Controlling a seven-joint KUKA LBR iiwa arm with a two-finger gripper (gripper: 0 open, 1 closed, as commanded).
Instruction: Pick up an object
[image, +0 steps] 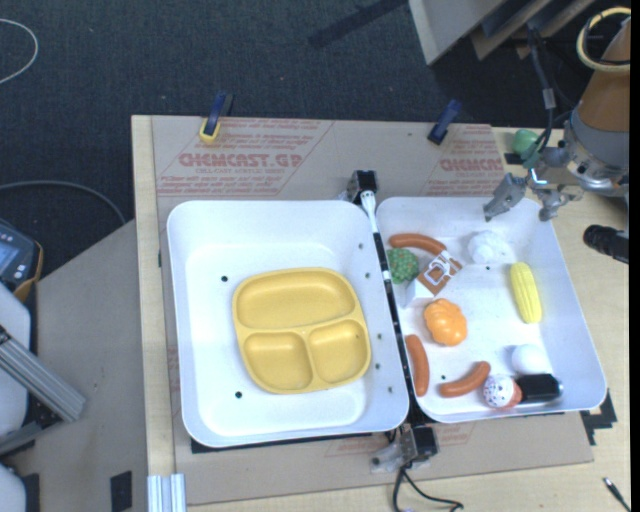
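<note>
My gripper (527, 200) hangs open above the back edge of the right bin (580, 330), with nothing between its fingers. Just below it in the bin lies a white crumpled object (488, 247). The bin also holds a yellow corn cob (525, 291), an orange pepper (445, 322), a green broccoli piece (402, 265), a brown-and-white square block (438, 272) and three sausages (417, 242) (417, 363) (466, 380). A white ball (526, 357), a speckled ball (498, 392) and a black block (538, 388) lie at the front right.
The left bin (200, 300) holds a yellow divided tray (300, 328). Black clips (364, 184) (420, 440) join the bins at back and front. Blue clamps (213, 117) (444, 121) pin the cardboard sheet at the back.
</note>
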